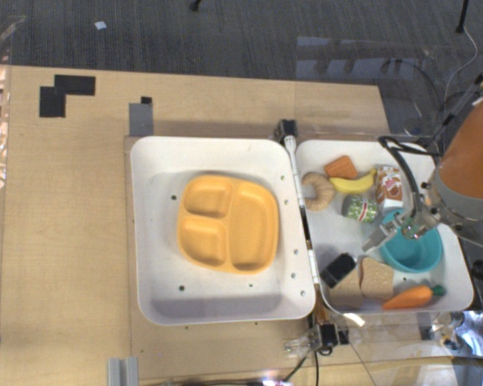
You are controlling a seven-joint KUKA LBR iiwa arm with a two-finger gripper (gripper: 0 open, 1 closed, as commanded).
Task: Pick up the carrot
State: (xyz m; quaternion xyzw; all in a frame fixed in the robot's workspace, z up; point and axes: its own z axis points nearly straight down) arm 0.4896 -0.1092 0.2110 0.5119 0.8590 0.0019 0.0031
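Arm enters from right edge, orange band showing above grey wrist, wrist angled down and left. Gripper (396,230) sits at the arm's lower-left end, fingers (377,240) spread apart and pointing left, nothing between them.

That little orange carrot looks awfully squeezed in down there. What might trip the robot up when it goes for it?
The orange carrot with a green tip lies against the near wall of the right-hand white bin, so one of the jaws may hit the wall. A teal bowl and a tan slice of toy bread sit close by and could be bumped or grabbed instead. The gripper hovers above the bowl, not over the carrot.
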